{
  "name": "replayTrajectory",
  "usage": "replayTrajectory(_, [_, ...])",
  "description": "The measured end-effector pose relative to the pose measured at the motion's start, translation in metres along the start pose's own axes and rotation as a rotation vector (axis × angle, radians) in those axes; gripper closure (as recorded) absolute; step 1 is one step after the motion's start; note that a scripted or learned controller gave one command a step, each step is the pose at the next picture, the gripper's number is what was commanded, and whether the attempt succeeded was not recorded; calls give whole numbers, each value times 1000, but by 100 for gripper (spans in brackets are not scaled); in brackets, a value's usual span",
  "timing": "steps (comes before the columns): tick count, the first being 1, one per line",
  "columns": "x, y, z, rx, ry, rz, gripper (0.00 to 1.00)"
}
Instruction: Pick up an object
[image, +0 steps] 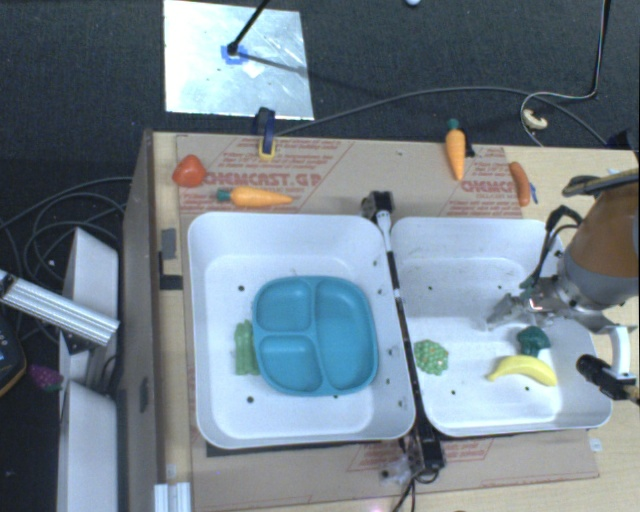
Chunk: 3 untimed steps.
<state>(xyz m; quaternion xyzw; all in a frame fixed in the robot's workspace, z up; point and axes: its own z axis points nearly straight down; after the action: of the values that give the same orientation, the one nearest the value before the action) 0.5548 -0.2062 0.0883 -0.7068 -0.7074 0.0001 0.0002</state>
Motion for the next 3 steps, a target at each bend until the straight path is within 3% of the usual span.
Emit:
replayTrajectory(1, [0, -41, 4, -1, -1, 0, 0])
replayTrajectory(2, [0, -41, -6, -4, -1, -1, 100])
replayTrajectory(3, [49, -25, -62, -3, 0, -3, 100])
